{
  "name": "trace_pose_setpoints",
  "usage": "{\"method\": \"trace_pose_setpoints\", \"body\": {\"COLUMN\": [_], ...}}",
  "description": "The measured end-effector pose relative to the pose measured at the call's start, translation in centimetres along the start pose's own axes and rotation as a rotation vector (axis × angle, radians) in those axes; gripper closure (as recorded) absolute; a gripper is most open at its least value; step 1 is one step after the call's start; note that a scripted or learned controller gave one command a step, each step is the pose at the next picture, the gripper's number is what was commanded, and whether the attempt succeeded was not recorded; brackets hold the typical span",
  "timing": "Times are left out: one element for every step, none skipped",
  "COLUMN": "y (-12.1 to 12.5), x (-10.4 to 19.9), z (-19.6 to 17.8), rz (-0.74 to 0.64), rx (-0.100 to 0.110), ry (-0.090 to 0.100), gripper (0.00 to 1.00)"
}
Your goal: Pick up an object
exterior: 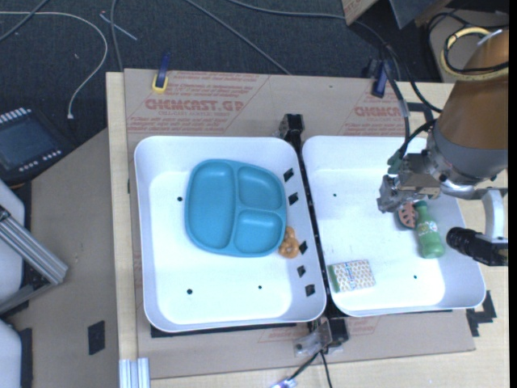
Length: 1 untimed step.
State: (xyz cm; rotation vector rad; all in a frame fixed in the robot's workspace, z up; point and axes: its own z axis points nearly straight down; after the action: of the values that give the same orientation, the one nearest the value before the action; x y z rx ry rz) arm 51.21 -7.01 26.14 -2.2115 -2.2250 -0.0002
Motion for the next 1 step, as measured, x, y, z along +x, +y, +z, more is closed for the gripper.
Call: {"method": "trace_pose_setpoints", "body": {"y": [-0.34], "x": [5.55], "z": [1.55], "rz": [0.000], "rx": [0.001], "ry": [0.000], "gripper": [1.00]}}
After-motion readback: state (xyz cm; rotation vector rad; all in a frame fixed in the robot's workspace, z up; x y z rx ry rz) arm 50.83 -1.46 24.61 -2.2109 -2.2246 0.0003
